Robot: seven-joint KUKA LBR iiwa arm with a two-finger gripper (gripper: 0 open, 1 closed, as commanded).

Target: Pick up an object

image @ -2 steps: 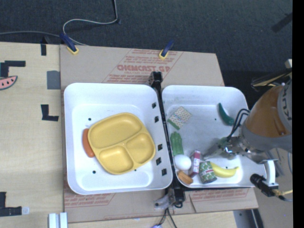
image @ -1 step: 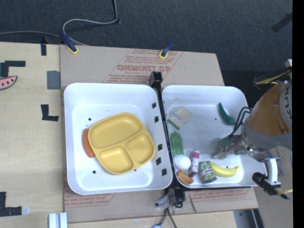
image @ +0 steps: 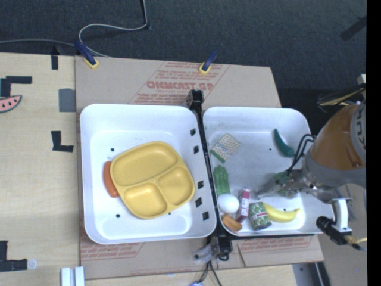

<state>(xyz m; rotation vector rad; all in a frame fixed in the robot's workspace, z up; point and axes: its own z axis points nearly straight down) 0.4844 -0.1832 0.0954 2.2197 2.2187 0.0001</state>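
Note:
My gripper hangs low over the right bin, near its right side, just above the banana. Nothing shows held in it. Along that bin's front lie a green can, a pink can, a white egg and a small orange piece. A green cucumber lies by the left wall, with a checkered packet behind it. A teal object sits at the back right, close to the arm.
The left bin holds a yellow divided plate with an orange-red item poking out at its left edge. A black divider clip joins the bins. The arm's orange band overhangs the right bin's right rim.

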